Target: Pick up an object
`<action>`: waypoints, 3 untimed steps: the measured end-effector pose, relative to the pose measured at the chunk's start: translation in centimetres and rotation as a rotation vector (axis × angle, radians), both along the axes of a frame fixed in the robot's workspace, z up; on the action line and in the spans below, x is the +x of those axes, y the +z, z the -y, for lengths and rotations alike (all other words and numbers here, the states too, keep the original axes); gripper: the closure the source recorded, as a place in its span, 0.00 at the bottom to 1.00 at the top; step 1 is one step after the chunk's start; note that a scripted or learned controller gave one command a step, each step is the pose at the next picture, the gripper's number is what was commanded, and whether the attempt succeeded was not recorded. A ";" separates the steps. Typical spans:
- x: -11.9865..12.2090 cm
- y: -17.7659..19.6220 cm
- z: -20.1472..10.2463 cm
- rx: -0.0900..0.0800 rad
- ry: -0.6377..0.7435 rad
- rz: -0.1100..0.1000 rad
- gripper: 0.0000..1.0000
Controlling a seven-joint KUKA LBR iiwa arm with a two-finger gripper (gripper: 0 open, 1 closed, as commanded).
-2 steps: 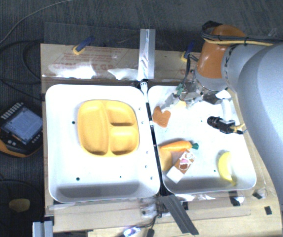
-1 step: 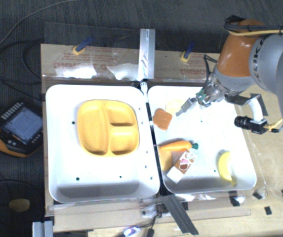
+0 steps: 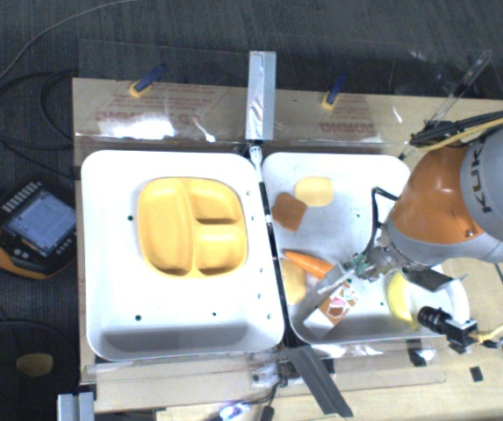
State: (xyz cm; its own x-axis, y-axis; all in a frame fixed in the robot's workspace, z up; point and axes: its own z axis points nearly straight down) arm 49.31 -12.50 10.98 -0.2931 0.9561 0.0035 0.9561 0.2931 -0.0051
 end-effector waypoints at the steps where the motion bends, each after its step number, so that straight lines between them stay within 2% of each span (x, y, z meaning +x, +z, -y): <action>1: 1.0 -2.1 -1.9 -0.003 -0.035 0.012 0.00; 2: 4.7 -2.1 -1.6 -0.001 -0.137 0.012 0.00; 3: 4.8 -0.2 -0.1 -0.003 0.090 0.003 0.00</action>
